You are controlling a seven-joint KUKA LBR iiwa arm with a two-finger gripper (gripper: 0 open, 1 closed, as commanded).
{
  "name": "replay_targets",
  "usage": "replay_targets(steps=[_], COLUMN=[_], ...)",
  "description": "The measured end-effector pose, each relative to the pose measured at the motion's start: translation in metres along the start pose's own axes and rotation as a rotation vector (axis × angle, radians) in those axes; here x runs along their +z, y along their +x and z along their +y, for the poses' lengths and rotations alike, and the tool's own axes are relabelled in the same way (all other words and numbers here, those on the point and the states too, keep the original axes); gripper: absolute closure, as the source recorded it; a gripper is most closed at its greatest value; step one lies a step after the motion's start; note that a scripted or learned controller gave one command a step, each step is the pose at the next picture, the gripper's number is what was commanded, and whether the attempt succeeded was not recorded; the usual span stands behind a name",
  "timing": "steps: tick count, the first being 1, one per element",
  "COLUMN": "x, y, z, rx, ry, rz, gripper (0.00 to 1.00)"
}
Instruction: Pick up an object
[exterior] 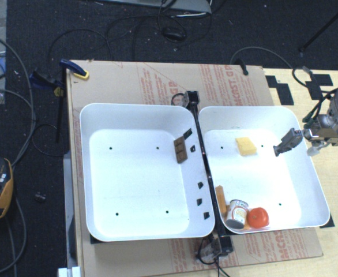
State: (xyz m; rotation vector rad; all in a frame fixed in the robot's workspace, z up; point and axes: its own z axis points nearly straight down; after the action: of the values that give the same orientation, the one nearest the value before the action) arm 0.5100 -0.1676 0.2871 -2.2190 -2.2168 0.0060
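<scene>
The right bin (284,115) holds a yellow sponge block (246,146) near its far middle. At its near left corner lie an orange stick (221,199), a small tin can (236,213) and a red ball (258,217), close together. A brown block (181,150) leans against the right wall of the left bin (100,114). My gripper (319,137) hangs over the right bin's right rim, well to the right of the sponge and apart from every object. Nothing shows in its grasp.
Both bins rest on a cardboard sheet (226,79). Small black clips (199,184) run along the divider between the bins. Cables and a yellow-handled clamp (75,69) lie beyond the far left corner. The left bin's floor is bare apart from the brown block.
</scene>
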Motion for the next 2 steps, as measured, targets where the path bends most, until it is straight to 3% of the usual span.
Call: replay_targets(steps=[1,2], x=[-0.003,0.042], y=[0.000,0.001], z=[0.001,-0.006], rx=[-0.001,-0.001], ry=[-0.006,-0.002], rz=[-0.001,0.000], gripper=[0.00,0.00])
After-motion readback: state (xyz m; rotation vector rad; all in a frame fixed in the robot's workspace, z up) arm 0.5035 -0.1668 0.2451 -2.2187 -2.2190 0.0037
